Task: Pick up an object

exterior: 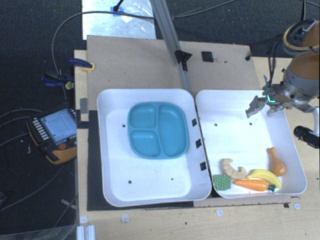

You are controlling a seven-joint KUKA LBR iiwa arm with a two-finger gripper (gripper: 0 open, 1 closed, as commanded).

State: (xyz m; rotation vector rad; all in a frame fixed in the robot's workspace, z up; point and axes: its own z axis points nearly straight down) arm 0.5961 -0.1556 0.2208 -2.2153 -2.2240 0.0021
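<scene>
Along the right bin's [220,134] near wall: one carrot [251,185], one banana [266,176].

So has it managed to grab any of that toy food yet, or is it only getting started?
Nothing has been picked up yet. The toy food, a banana, a carrot, a drumstick, a shrimp-like piece and a green piece, lies clustered in the near corner of the right bin. The gripper hangs over that bin's far side, apart from the food, with nothing visible in it. Reaching the pile, grasping and lifting are all left.

Tan bench [140,64] on dark carpet [35,14] (cables strewn).
</scene>
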